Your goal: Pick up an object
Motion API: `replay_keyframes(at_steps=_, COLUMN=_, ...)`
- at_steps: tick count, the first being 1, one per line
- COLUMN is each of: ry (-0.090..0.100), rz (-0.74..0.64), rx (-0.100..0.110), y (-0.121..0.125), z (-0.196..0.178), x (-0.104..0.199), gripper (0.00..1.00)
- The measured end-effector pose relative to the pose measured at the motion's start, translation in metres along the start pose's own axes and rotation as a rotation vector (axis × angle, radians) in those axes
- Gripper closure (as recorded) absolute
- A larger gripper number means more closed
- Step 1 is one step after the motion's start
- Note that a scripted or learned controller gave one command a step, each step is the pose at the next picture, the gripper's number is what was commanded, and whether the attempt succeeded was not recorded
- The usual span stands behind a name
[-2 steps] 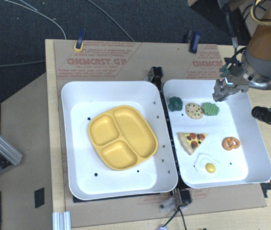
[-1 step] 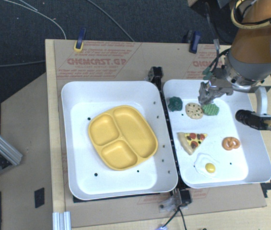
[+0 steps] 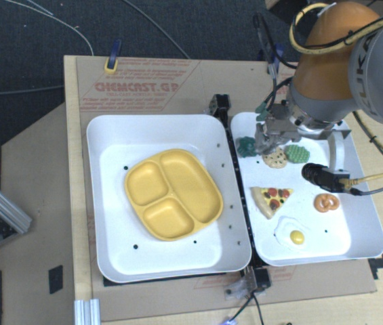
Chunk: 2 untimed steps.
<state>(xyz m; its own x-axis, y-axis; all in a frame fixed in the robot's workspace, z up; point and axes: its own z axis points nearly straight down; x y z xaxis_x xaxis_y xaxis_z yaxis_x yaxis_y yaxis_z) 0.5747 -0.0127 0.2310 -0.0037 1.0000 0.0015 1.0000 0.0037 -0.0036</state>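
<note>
Right now I see my gripper [image 3: 270,143] low in the right white bin [image 3: 364,239] over the round tan toy cookie [image 3: 274,158], a light, stiff, slippery disc best pinched across its rim.

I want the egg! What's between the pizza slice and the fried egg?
Nothing. In the camera view, bare white floor of the right bin separates the pizza slice from the fried egg, which lies just below and right of it.

The end effector [image 3: 270,139] hides part of the dark-green item [image 3: 247,145].
</note>
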Motion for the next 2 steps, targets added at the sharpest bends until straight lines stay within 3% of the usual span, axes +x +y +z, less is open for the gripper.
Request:
replay_keyframes(at_steps=1, ry=0.0, rz=-0.001, rx=-0.003, y=0.005, z=0.005, x=0.048, gripper=1.0)
replay_keyframes(at_steps=2, ry=-0.001, rz=0.001, rx=0.0, y=-0.011, z=0.005, x=0.093, gripper=1.0)
